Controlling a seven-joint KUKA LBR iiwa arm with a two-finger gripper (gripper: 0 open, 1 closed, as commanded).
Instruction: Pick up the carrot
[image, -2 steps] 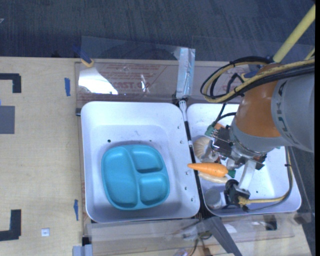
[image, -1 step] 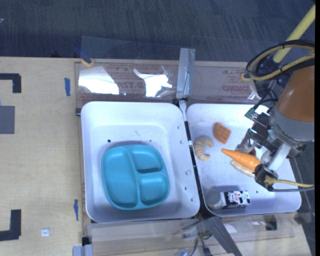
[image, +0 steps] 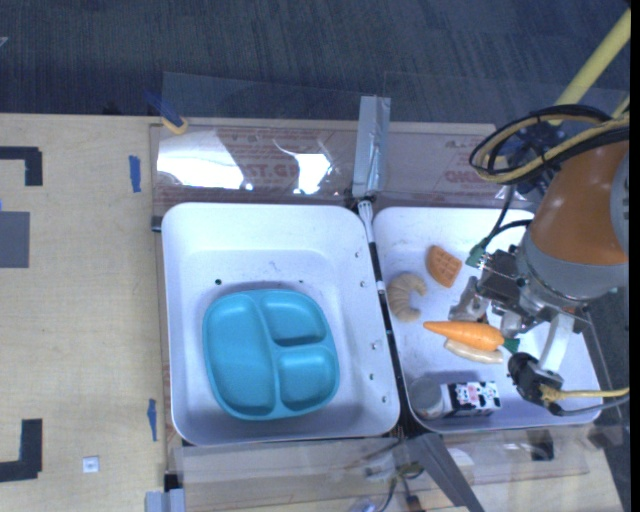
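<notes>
We find the carrot (image: 463, 331) lying in the right bin (image: 440, 228), tip pointing toward nine o'clock, resting across a pale yellowish item (image: 474, 349) just beneath it. Our pincer (image: 492, 300) hovers just at the carrot's one o'clock side, low over the bin, but the wrist hardware hides its tips, so we cannot tell whether they are spread or pressed together. Nothing shows the carrot lifted; it appears to sit on the bin floor. We judge the approach mostly done, with the grasp and lift left. A croissant-like piece (image: 406, 294) lies at ten o'clock from the carrot, an orange chip-shaped piece (image: 444, 264) at twelve. The blue divided plate (image: 270, 351) sits in the left bin (image: 200, 240).
</notes>
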